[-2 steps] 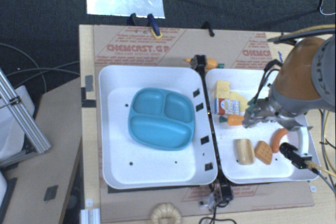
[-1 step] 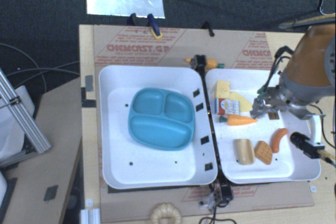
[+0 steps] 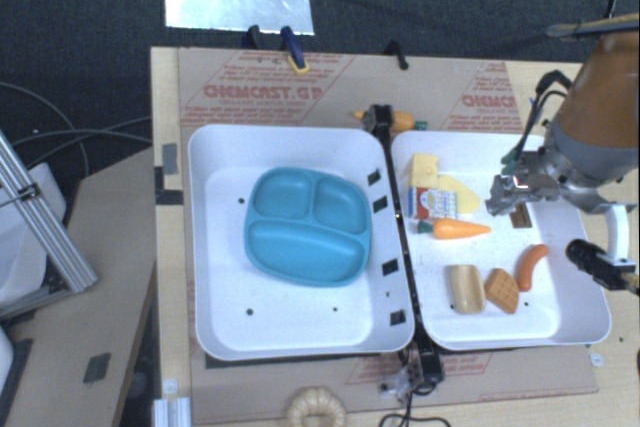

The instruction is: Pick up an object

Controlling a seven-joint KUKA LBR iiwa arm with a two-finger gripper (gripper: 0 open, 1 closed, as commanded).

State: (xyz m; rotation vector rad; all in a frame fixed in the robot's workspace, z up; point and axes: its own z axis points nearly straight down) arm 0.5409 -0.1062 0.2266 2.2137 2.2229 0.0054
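The right bin point(image 3: 575, 320) holds several toy foods. A yellow cheese block point(image 3: 425, 169) and a pale wedge point(image 3: 458, 186) lie at its back left, with a red and white packet point(image 3: 433, 204) just in front. An orange carrot point(image 3: 460, 229) lies across the middle. Near the front sit a tan bread roll point(image 3: 464, 288), a brown cracker point(image 3: 502, 291) and a reddish sausage point(image 3: 531, 266). My gripper point(image 3: 512, 196) hangs over the bin's right half, to the right of the carrot and behind the sausage. No object shows between its tips.
The left bin point(image 3: 215, 315) carries a blue divided plate point(image 3: 306, 224). A black divider clip strip point(image 3: 395, 225) runs between the bins. The bench's cardboard top point(image 3: 270, 90) extends behind them. A small orange item point(image 3: 400, 122) lies at the bins' back junction.
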